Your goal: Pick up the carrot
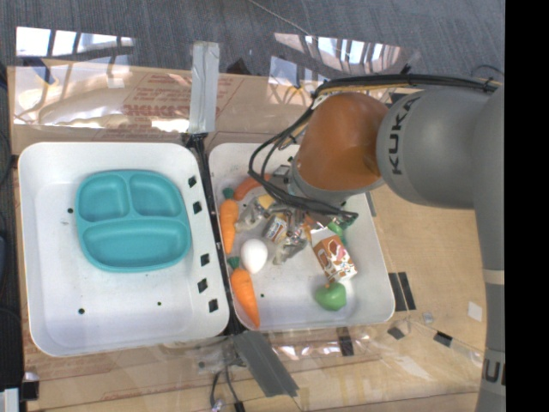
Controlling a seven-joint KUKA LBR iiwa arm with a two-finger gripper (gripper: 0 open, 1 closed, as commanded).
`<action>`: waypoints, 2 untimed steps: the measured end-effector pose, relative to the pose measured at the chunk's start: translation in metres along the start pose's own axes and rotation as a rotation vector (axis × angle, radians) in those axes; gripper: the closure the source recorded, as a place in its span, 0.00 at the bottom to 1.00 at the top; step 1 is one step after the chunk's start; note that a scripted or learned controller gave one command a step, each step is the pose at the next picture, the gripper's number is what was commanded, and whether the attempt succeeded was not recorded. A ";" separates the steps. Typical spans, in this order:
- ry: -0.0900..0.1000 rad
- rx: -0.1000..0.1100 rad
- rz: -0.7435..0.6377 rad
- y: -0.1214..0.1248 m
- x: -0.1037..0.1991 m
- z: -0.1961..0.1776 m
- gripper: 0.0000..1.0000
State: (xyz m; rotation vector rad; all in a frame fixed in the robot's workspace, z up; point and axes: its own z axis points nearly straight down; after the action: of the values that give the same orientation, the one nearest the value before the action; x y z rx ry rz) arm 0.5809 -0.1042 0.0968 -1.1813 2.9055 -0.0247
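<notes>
Three orange carrots lie along the left side of the right bin (pixel 377 303). One carrot (pixel 228 224) lies upright against the left wall, another carrot (pixel 245 297) lies below it near the front corner, and a third carrot (pixel 246 187) is partly hidden under the wrist at the back. My gripper (pixel 276 230) hangs low over the bin's middle, just right of the upper carrot and next to a white egg (pixel 255 254). The metal fingers show nothing orange between them.
A green pear-like fruit (pixel 331 296) and a printed packet (pixel 334 259) lie in the right bin's front right. A teal divided plate (pixel 133 219) sits in the left bin (pixel 51 316). The arm's orange wrist covers the right bin's back.
</notes>
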 end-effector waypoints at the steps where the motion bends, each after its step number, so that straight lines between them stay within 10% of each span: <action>1: -0.004 -0.005 -0.007 0.003 -0.004 -0.009 1.00; 2: -0.009 -0.010 -0.018 0.087 -0.003 -0.101 1.00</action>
State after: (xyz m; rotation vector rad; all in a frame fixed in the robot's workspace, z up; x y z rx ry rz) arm 0.5211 -0.0390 0.1966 -1.2063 2.8906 -0.0055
